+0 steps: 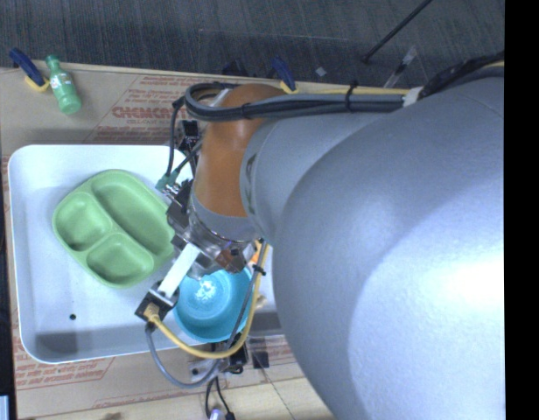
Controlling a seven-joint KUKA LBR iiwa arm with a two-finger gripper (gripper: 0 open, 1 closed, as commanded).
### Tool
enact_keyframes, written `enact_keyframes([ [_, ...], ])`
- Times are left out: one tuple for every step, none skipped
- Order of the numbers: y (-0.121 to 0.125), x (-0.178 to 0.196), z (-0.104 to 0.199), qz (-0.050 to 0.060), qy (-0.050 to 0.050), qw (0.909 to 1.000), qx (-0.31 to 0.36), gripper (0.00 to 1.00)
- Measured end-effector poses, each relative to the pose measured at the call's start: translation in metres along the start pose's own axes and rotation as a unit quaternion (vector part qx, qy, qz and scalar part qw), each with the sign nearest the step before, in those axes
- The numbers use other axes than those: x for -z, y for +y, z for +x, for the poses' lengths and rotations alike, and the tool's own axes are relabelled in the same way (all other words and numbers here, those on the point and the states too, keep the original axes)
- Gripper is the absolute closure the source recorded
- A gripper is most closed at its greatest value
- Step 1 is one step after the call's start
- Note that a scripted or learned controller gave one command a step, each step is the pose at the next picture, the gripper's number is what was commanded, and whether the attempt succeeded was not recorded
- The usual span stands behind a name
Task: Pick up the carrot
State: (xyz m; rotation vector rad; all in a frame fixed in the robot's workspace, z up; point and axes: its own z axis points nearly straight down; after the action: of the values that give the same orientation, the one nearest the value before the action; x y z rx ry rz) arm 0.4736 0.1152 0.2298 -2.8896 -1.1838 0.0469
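Carrot: we cannot place it. None of the bare floor of the left bin holds anything orange, so we judge it lies somewhere under the arm, toward the centre or right of the frame.
Handling: we expect a carrot here to be light and stiff, with a smooth, tapered body that can roll or slip out of a pinch. If it is a plastic toy, it will be slicker still.
Where to hold: we would take it across the thick middle, squarely across its long axis. The thin tip gives little to grip.
Gripper (219, 254): low at centre frame, under the orange band, just above the bowl. Its grip is hidden from us, so whether it is spread or closed we cannot say, nor whether it holds anything.
Bowl (206, 303): blue, upright, at lower centre by the bin's near right corner, partly under the wrist.
Plate (112, 226): green, three compartments, all bare, at centre left, just beside the wrist.
Bin (16, 234): white, shallow, at the left of the frame; a small dark speck (73, 316) sits on its floor at lower left.
Arm (383, 261): grey, covering the right half of the frame and whatever lies there.
Bottle (63, 86): small, green, on the bench (129, 108) at upper left, outside the bin.
Risk: we see a blind approach as the main hazard, since a carrot resting against the bowl could be nudged away.
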Motion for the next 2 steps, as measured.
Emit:
enact_keyframes([
  [-0.0022, 0.0079, 0.0008, 0.004, -0.004, 0.9999, 0.011, 1.00],
  [-0.0044, 0.0156, 0.0013, 0.008, -0.008, 0.9997, 0.022, 1.00],
])
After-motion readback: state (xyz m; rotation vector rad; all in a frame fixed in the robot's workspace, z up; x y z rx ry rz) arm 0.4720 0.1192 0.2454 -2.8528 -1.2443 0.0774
